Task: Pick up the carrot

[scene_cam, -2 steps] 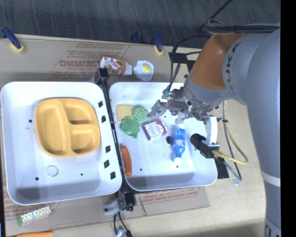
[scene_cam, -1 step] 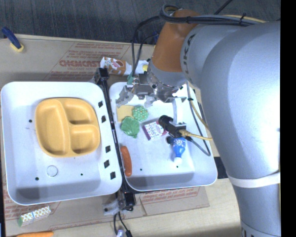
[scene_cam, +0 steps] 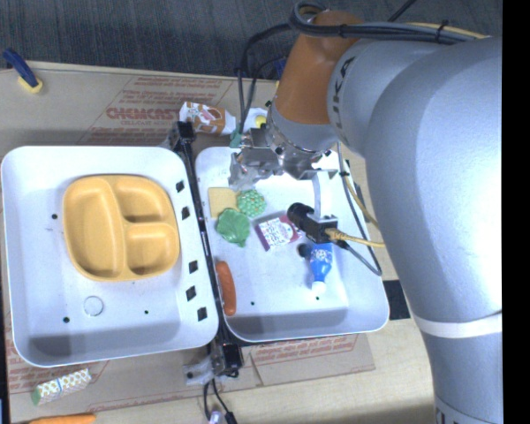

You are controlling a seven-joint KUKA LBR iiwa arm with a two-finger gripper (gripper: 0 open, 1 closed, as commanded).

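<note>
End effector (scene_cam: 252, 168) over the far end of the right bin (scene_cam: 362, 312), carrot (scene_cam: 227, 287) well apart at the near left wall.

The carrot lies in the right bin, close along its left wall and near the front corner, with its long axis running about parallel to that wall. From the end effector it lies toward the front of the bin and a little to the left, past the yellow block (scene_cam: 220, 201) and the green pieces (scene_cam: 235, 226). I cannot tell if the end effector is open or closed, and I see nothing held in it. In my judgement the reach is still to come. The wall leaves little room on the carrot's left side; the right side has bare white floor, so closing across the short axis looks tight on one side. The left bin (scene_cam: 26, 237) holds a yellow divided tray (scene_cam: 119, 228), away from the path.
</note>
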